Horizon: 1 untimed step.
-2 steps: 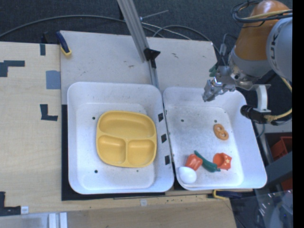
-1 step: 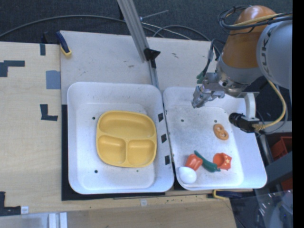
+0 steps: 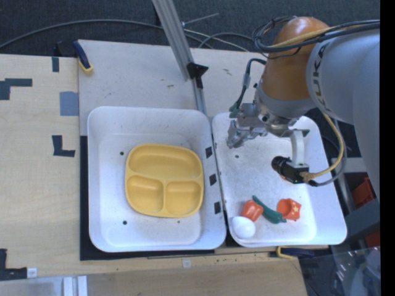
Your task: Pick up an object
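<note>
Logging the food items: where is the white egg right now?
The white egg lies in the right bin, at its near-left corner, touching the orange piece just above it.

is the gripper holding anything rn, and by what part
Nothing shows between the fingers of the two-finger gripper; it hangs over bare floor of the right white bin, apart from the small toys near the front.

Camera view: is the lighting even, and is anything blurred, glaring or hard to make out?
Camera view: light is soft and even, with faint shadows under the yellow plate; the white bins look bright but keep their specks, so no harsh glare; the claw is small and dim under the arm, its fingers unreadable; the toys and egg are slightly soft.
</note>
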{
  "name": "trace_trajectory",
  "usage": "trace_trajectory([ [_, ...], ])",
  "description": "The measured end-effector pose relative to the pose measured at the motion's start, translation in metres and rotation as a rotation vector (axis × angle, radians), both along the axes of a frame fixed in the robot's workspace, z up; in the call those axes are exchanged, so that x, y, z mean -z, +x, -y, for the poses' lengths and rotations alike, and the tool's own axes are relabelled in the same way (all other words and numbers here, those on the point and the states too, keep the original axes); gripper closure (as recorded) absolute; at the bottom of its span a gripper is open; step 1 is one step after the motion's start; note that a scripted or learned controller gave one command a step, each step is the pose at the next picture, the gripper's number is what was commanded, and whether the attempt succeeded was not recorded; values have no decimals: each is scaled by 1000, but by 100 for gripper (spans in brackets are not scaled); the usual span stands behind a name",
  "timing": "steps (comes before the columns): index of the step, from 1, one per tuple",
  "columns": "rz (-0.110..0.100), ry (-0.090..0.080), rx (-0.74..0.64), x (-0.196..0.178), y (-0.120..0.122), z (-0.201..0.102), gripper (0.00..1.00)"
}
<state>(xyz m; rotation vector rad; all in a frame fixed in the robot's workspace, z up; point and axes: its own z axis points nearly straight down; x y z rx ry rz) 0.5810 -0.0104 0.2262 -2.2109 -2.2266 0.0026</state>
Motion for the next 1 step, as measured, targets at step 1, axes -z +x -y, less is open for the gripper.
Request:
trace_trajectory([
  [1,0,-1,1,8,-13,-46,100],
])
